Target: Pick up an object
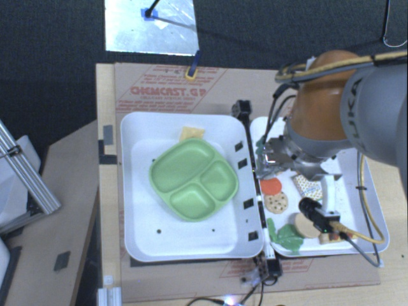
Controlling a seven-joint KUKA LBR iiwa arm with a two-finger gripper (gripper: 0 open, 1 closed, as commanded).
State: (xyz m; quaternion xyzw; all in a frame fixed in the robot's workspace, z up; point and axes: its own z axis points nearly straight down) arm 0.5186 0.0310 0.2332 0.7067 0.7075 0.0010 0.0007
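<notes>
I've got the arm [331, 107] low over the right bin [376, 218], pincer [271, 158] at its left wall, and I can't tell its state from here. A red disc [271, 186], cookie [276, 203] and green piece [288, 237] sit just below it, while the green divided plate [193, 179] lies in the left bin [137, 234].

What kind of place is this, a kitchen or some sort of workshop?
Probably a robot test bench, not a kitchen: a grey arm reaches over two white bins, holding a green plate and toy-like food.

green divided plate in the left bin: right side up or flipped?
Right side up: the green divided plate shows its three hollow compartments facing the camera.
</notes>
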